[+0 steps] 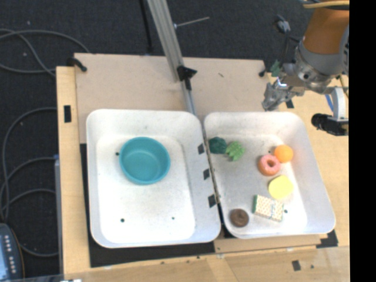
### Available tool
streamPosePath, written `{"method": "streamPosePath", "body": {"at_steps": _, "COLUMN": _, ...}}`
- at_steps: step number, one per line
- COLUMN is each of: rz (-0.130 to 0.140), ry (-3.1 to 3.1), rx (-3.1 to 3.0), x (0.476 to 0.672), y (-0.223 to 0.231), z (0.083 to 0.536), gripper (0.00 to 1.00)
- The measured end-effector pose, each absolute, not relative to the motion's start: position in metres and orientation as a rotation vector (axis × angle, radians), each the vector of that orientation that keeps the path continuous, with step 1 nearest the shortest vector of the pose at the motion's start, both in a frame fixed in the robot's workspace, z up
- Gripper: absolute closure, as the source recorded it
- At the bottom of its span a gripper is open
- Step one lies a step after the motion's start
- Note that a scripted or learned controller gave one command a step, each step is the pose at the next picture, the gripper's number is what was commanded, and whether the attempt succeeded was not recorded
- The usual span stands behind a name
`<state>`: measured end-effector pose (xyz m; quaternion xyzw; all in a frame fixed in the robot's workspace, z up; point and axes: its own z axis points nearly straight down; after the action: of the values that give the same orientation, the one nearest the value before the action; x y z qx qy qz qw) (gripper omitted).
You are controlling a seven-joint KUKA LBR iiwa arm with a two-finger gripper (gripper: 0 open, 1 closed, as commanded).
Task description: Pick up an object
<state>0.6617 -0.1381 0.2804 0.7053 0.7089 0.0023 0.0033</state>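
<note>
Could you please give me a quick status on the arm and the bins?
Hand above right bin's far rim, nothing between fingers. Pink donut, orange ball nearest, untouched. Nothing in the way.

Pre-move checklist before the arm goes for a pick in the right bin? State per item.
1. Gripper free of any load: ok, nothing shows under it as it hangs over the bench above the top rim of the right bin.
2. Finger opening: cannot tell, too small and blurred.
3. Targets present in the right bin: ok, orange ball, pink donut, yellow disc, checked cracker, brown cookie, green pieces.
4. Isolated target: ok, the cookie lies apart from the rest.
5. Crowding: not ok, ball and donut touch; disc and cracker also look in contact.
6. Left bin holds a teal bowl: ok, outside the path.
</note>
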Motion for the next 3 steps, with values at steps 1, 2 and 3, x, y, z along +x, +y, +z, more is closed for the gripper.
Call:
{"method": "streamPosePath", "body": {"at_steps": 1, "rz": 0.005, "ry": 2.226, "rx": 2.212, "x": 0.663, "y": -0.138, "z": 0.299, "gripper": 1.00}}
{"method": "streamPosePath", "body": {"at_steps": 2, "rz": -0.002, "ry": 2.227, "rx": 2.216, "x": 0.661, "y": -0.094, "z": 0.279, "gripper": 1.00}}
{"method": "streamPosePath", "body": {"at_steps": 3, "rz": 0.001, "ry": 2.229, "rx": 2.214, "x": 0.662, "y": -0.040, "z": 0.280, "gripper": 1.00}}
